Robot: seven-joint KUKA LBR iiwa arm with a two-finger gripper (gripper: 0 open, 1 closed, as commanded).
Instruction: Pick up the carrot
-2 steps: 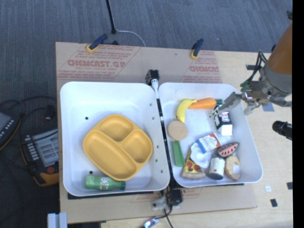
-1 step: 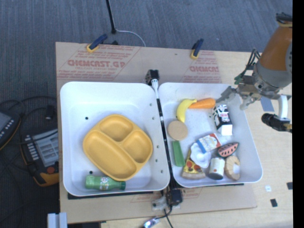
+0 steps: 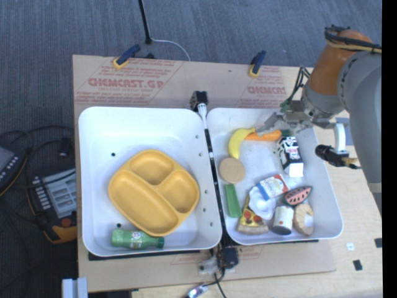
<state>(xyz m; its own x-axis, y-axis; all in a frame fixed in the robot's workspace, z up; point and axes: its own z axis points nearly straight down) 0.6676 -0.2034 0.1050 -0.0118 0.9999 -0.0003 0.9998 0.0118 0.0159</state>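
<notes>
Two white bins are sitting side by side on the desk (image 3: 124, 73). Within the right bin (image 3: 329, 222), the carrot (image 3: 263, 136) is lying at the far edge, touching the banana (image 3: 239, 141). Directly over the carrot's right end, the hand (image 3: 282, 121) is hovering; whether its grip is apart or together I cannot tell.

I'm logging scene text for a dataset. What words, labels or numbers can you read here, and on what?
"CHEMCAST GP", red print on the board behind the left bin; it reads roughly so, being faint.
A second red print, on the board behind the right bin, looks like the same words but is partly covered.
Labels on the green bottle, milk carton and can: too small to read.
</notes>
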